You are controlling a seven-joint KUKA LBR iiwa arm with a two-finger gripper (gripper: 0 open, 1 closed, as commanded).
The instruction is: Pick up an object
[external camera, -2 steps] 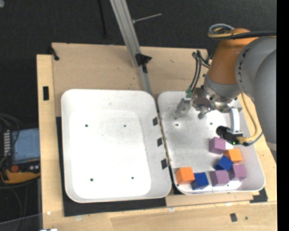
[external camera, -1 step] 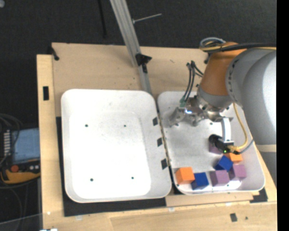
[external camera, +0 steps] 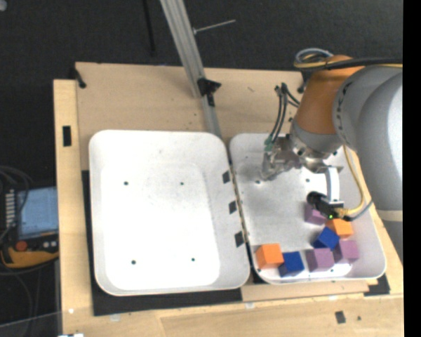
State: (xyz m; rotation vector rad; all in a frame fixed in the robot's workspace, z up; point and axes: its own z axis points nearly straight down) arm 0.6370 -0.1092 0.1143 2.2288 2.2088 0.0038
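The tan wooden worktop [external camera: 140, 97] carries two shallow white plastic bins: the left bin [external camera: 161, 209] and the right bin [external camera: 281, 202]. The grey arm's claw [external camera: 272, 166] hangs over the right bin's far end; I cannot tell its opening. Near the front edge lie seven small foam blocks: three purple [external camera: 323, 259], two blue [external camera: 292, 264], two orange [external camera: 269, 255].

The arm [external camera: 375, 142] is a fat, smooth, light-grey cylinder with a broad orange band [external camera: 321, 104] just above the wrist. Thin dark cables [external camera: 283, 111] loop beside the band down to the claw [external camera: 272, 166], a small grey metal piece. A white bracket [external camera: 332, 182] sits right of the claw.
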